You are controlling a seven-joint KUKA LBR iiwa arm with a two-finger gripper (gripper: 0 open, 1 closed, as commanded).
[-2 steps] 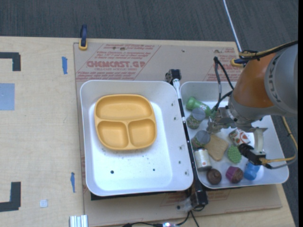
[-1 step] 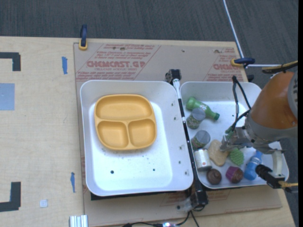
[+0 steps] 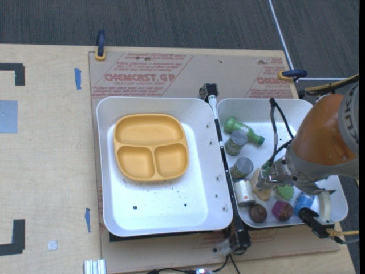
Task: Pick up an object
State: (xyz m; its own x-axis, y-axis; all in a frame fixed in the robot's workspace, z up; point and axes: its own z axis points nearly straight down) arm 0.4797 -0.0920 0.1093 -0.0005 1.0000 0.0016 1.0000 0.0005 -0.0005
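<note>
A tan object (image 3: 263, 192) lies in the right bin (image 3: 336, 210), directly beneath the gripper (image 3: 268, 177); whether the gripper is open or closed cannot be told. A grey can (image 3: 243, 166) sits just left of the gripper, a purple object (image 3: 282, 209) below-right.

1. I see the bench (image 3: 45, 170), a pale wood top with black marks and blue tape bits on its left part.
2. A brown board (image 3: 171, 73) with red print lies on it, held by a clamp (image 3: 101, 44) at its far left corner.
3. On the board sit the left bin (image 3: 159, 216) and the right bin (image 3: 256, 107), touching side by side.
</note>
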